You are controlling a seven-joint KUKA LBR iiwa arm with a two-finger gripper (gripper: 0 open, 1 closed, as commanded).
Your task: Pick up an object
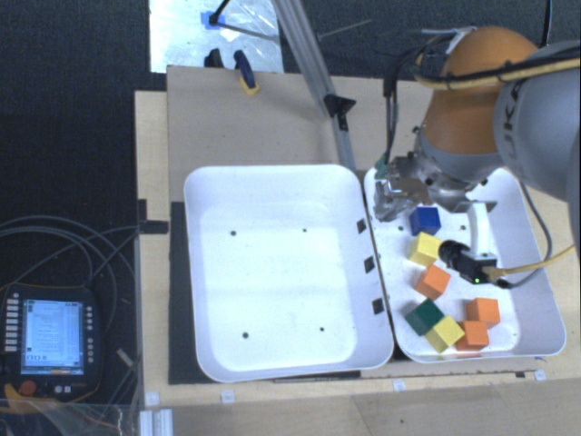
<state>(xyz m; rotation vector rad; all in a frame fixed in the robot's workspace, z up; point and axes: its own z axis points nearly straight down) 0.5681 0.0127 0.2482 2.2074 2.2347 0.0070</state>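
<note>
Dark carpet surrounded the bench, where I saw the right bin (531,243) carrying small blocks under the gripper (392,198), whose grip state I couldn't tell. I judged the blue cube (425,220), nearest it at the far left, light, rigid and smooth, best pinched across opposite flat faces.

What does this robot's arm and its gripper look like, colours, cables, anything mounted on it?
The arm is smooth grey metal with a rounded orange band above the wrist. Thin dark cables loop over the orange section. Below sits a silvery metal gripper assembly. A small black cylindrical unit with a green light hangs beside it, trailing a yellowish cable.
</note>
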